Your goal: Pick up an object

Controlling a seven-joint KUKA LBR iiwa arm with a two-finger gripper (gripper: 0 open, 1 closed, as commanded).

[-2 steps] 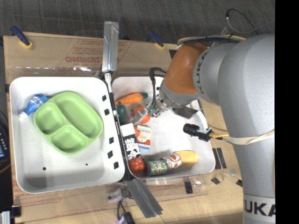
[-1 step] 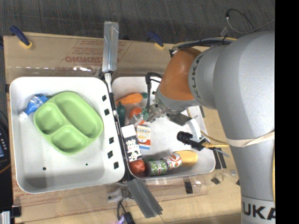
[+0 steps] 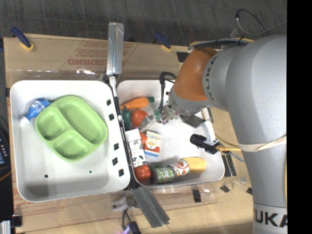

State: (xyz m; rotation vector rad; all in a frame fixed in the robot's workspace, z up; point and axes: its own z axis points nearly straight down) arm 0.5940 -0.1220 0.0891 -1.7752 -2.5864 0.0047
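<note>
A green divided plate (image 3: pixel 71 127) fills the left bin (image 3: pixel 29 186) — blue wrapper (image 3: pixel 37 107) (crumpled) beside it.

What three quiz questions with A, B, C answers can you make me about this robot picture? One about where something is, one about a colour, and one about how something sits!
1. Where is the green divided plate?
A. In the left bin
B. In the right bin
C. On the floor

2. What colour is the toy carrot?
A. Blue
B. Orange
C. Purple

3. How is the bottle with the yellow end sitting?
A. Standing upright
B. Lying on its side
C. Hanging from the pincer

Answers: 1 A, the plate rests in the left bin. 2 B, the carrot is orange with a green tip. 3 B, the bottle lies flat along the near wall of the right bin.
</note>
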